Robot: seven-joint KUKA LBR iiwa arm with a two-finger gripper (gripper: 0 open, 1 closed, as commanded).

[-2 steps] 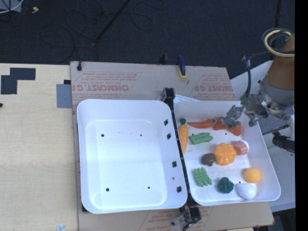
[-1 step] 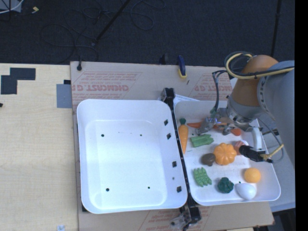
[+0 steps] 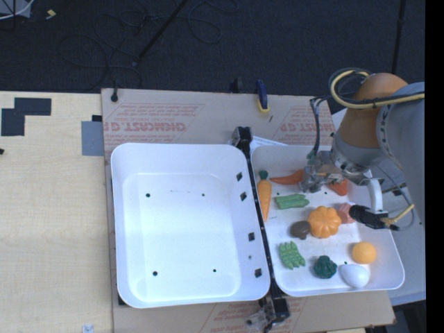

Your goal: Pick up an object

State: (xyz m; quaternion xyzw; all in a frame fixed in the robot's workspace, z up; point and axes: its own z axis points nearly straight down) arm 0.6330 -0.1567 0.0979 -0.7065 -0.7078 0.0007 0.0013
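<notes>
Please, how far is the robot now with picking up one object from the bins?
Done: the arm has reached over the right bin, and the gripper sits low at its far side, beside the red pepper and near the carrot. In hand: nothing can be seen held. Left: the grasp and the lift. The pumpkin, the orange and the white egg lie in the bin.

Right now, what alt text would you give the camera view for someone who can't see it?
A grey robot arm reaches from the right over the right white bin, which holds toy foods: an orange pumpkin, a carrot, a dark green broccoli, a white egg and an orange ball. The left white bin sits beside it.
</notes>
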